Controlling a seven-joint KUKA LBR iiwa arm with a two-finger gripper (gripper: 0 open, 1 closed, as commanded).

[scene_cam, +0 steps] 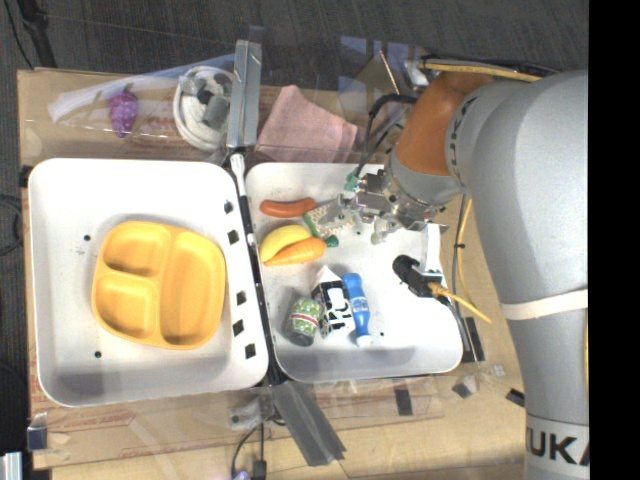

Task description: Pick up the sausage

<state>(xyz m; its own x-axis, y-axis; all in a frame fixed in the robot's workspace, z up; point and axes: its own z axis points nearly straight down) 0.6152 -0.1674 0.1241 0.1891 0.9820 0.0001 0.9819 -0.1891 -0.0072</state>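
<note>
Big grey arm (pixel 520 198) bulks nearest the lens on the right, so start there, then sweep left to right. Left bin (pixel 60 268) holds the yellow divided plate (pixel 160 283). Right bin (pixel 420 343) is crowded: the sausage (pixel 288 207) lies near its top left corner, a banana (pixel 283 238) and carrot (pixel 298 252) just below it, a small can (pixel 306 318), a dark carton (pixel 331 306) and a blue bottle (pixel 356 308) lower down.

The sausage's long axis runs roughly left-right across the view, the right end tipped slightly down, meeting green clutter beside the gripper (pixel 365 208). The gripper sits just right of the sausage; you cannot tell how it is set, and nothing shows in its hold.

Your risks, as I judge them: the sausage is close to the bin wall, so one side has little room; the banana sits close, so you may nudge or grab it instead; a round sausage can roll or slip; closing along the axis instead of across it likely misses.
</note>
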